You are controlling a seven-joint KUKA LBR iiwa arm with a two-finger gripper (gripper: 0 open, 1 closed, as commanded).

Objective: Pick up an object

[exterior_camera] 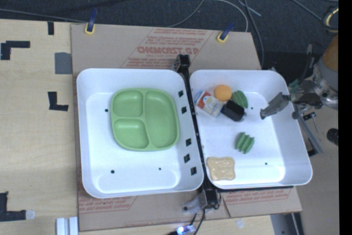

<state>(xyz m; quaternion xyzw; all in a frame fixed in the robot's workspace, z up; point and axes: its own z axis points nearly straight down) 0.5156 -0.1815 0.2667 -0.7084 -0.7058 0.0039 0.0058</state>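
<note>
We should drop the tool [273, 105] straight down and centre it on one item, clear of the right bin [278, 173] wall. Can't tell whether it's released or clenched; we see nothing in it. Nearest target, the green ridged toy [244, 142], lies inside the right bin, below-left of the tool, apart from it.

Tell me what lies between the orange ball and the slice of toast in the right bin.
In the camera view, a black block and a ridged green piece lie between the orange ball and the toast.
</note>
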